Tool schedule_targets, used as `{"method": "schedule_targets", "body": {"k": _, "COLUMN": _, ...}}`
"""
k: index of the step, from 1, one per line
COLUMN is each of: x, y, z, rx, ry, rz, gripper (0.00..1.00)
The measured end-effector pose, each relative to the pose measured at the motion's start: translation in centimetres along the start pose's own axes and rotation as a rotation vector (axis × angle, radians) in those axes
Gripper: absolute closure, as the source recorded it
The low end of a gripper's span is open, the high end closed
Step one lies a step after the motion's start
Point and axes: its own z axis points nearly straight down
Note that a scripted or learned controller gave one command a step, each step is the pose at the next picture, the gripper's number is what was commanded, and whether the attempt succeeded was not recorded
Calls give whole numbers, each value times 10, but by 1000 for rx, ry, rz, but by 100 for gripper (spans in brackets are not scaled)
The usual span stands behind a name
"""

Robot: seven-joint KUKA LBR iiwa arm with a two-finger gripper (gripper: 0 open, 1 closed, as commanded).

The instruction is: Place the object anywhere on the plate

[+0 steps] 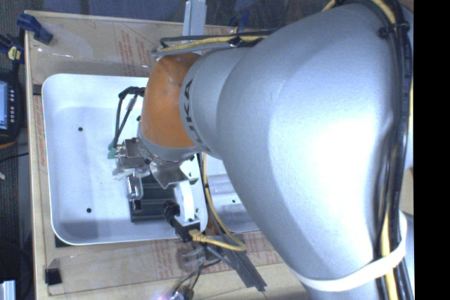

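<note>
You see the shallow white plastic bin (70,151) at left of frame, with the grey arm's gripper (144,197) hanging low inside it. Whether its fingers are parted or closed, you cannot tell; no writing is readable.

From here I count one arm (295,144), grey with one orange band (165,105), filling the right and middle of the frame. One white bin (63,151) shows at left of centre on one surface (91,46); I can't make out a second. One blue clamp (31,28) sits at upper left, and one tool (137,183) hangs over the bin
</note>
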Motion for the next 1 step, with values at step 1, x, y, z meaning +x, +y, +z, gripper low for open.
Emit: {"method": "schedule_targets", "body": {"k": 1, "x": 79, "y": 10, "z": -1, "rx": -1, "ry": 0, "rz": 340, "gripper": 100}}
